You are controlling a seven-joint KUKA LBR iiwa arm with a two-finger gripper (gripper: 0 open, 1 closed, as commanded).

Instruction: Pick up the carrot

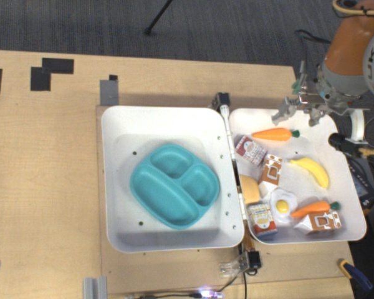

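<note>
Two smooth, tapered carrots lie in the right bin (355, 226): one carrot (274, 134) at its upper edge, a second carrot (311, 208) lower right. Just above the upper one, the gripper (301, 113) hangs with fingers spread, clasping nothing. Left bin (112, 185) holds a glossy teal divided plate (174, 185), bare floor around it.

Arm (355, 48) cut off at right edge; lower carrot (311, 208) partly hidden by a small carton (324, 222).
</note>
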